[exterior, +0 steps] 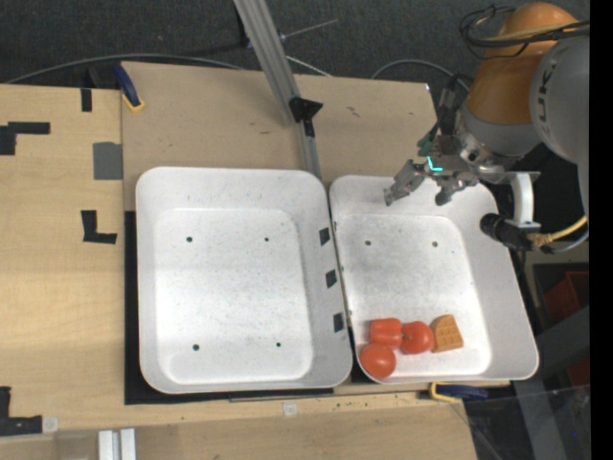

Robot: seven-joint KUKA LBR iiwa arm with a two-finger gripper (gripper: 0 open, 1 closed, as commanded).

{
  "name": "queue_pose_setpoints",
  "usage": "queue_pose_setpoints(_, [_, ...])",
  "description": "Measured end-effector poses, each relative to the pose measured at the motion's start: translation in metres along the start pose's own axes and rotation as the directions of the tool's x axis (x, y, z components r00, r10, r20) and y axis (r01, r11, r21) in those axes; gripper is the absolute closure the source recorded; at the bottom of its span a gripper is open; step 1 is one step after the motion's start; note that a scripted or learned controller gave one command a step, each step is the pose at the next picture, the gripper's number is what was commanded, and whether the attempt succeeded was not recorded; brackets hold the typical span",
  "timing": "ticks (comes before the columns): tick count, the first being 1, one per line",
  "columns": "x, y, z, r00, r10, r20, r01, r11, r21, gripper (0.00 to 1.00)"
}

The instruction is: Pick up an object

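The gripper (420, 192) hangs over the far edge of the right bin (498, 295), its two fingers spread apart with nothing between them. No pick has begun yet. The red things (395, 343), maybe toy tomatoes, and an orange block (446, 333) lie well apart from it, at the bin's near edge. Next it must travel there and go down.

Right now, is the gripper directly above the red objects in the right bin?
No. The gripper is at the far edge of the right bin, while the red objects lie at its near edge.
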State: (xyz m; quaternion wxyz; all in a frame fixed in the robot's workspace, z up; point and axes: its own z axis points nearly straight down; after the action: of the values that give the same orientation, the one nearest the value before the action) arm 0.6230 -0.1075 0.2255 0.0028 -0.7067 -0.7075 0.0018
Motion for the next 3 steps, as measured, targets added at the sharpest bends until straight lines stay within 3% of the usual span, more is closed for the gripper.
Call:
queue_pose_setpoints(1, [0.000,0.001,-0.003,1.000,-0.001,0.001,0.001,1.000,-0.005,0.00])
queue_pose_setpoints(3, [-0.010,-0.016,0.097,1.000,0.000,0.002,0.000,1.000,0.000,0.00])
